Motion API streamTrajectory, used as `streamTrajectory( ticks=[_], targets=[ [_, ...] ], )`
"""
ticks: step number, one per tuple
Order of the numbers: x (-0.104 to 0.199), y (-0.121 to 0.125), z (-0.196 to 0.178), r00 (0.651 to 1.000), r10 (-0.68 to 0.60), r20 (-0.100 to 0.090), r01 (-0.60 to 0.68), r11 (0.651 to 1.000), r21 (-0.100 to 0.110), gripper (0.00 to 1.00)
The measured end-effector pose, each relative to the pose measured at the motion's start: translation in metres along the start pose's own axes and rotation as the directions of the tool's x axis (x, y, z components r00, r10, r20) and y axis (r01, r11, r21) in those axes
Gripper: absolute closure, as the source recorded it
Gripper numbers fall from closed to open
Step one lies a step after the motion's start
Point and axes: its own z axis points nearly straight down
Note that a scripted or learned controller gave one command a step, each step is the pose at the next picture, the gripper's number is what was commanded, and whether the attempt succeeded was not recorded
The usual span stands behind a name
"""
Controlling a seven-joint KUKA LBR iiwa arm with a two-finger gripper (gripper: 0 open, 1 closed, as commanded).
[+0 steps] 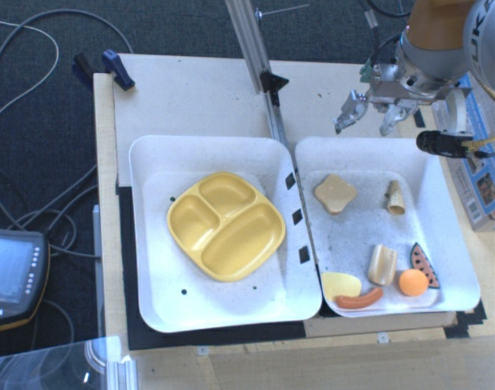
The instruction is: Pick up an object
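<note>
Two spread fingers [367, 121] above bin rim [353, 142]

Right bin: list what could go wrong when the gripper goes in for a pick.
1. The orange ball, watermelon slice, sausage and yellow piece crowd the bin's near corner, so the open gripper may strike a neighbour or the right bin wall.
2. The ball could roll off the fingers.
3. The toast piece lies flat; the fingers may slide over it.
</note>
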Motion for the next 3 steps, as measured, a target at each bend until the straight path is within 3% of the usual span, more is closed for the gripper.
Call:
streamTrajectory(
  ticks=[1,3],
  targets=[
    [0.0,0.0,0.0,1.0,0.0,0.0,0.0,1.0,0.0,0.0],
    [0.001,0.003,0.092,1.0,0.001,0.001,-0.001,1.0,0.005,0.0]
  ],
)
